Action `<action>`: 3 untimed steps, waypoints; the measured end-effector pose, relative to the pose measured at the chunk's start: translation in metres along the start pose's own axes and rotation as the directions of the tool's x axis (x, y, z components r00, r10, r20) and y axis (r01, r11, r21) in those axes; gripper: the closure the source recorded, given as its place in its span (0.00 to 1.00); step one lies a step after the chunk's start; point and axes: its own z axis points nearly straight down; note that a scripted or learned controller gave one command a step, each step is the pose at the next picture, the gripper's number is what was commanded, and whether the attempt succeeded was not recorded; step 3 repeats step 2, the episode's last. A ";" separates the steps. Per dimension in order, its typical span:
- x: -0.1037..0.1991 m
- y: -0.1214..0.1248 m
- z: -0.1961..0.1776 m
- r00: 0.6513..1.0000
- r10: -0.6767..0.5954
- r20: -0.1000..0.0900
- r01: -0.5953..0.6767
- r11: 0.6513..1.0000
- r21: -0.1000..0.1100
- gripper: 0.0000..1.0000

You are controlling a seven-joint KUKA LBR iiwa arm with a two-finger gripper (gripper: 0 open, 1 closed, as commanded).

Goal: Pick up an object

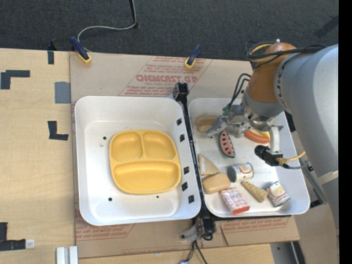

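Front row of right bin: a red-and-white carton (235, 200), a cone (254, 190) and a small box (278, 193) lie close together by the near wall of the right bin (300, 207). They are poor first choices, being crowded.
Middle of right bin: a small can (242, 172) lies on its side, just beside a tan bread-like block (215, 182) and a pale wedge (208, 165). A round can may roll under a closing pinch.
Likely target: the watermelon slice (225, 143) lies flat and free on the bin floor, just below the tool; an orange carrot-like piece (257, 136) sits to its right, and a tan piece (207, 124) at the far left corner.
Tool: the gripper (237, 123) hangs low over the far part of the right bin; whether it is spread or closed I cannot tell, and nothing is seen gripped.
Advice: centre over the slice, set the pinch across its narrow width, descend straight, close before lifting, and keep off the carrot.
Left bin: the left bin (88, 147) holds a yellow divided plate (145, 161), well apart from the work.
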 end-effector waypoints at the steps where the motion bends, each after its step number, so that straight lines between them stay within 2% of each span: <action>1: 0.000 0.000 -0.010 1.000 -0.001 0.001 0.001 1.000 0.000 1.00; 2: 0.069 -0.059 -0.098 1.000 -0.001 -0.003 0.001 1.000 0.006 1.00; 3: 0.069 -0.059 -0.098 1.000 -0.001 -0.003 0.001 1.000 0.006 1.00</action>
